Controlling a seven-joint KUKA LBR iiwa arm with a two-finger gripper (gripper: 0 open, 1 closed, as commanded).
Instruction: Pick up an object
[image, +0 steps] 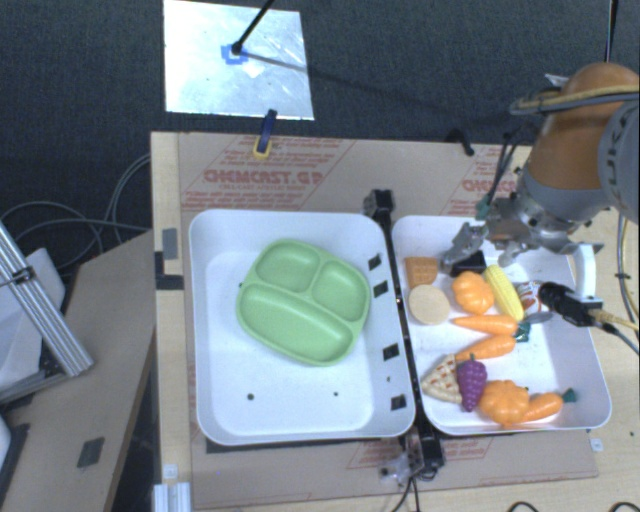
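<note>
We see the arm (585, 130) reaching in from the right, its orange band high near the top right corner and its grey wrist bent down and leftward over the right bin (590, 390). The pincer (480, 245) hangs low over the far left part of that bin, just above the toy food; whether it is released or clenched we cannot tell, and we see nothing gripped in it.

Below the pincer, in the right bin, lies a cluster of play food. A corn cob (503, 291) lies at a slant beside an orange fruit (473, 292), both just under the pincer. To their left sit a square cracker (421, 271) and a pale round cookie (429, 304), touching or nearly so. Two carrots (487, 324) lie across the middle of the bin. Nearer the front edge we find a pizza slice (440, 380), purple grapes (471, 377) and another orange piece (503, 400), crowded together.

The left bin (220, 400) holds a green divided plate (303, 300), lying flat and turned at an angle. Both bins rest side by side on the surface (250, 180).
</note>
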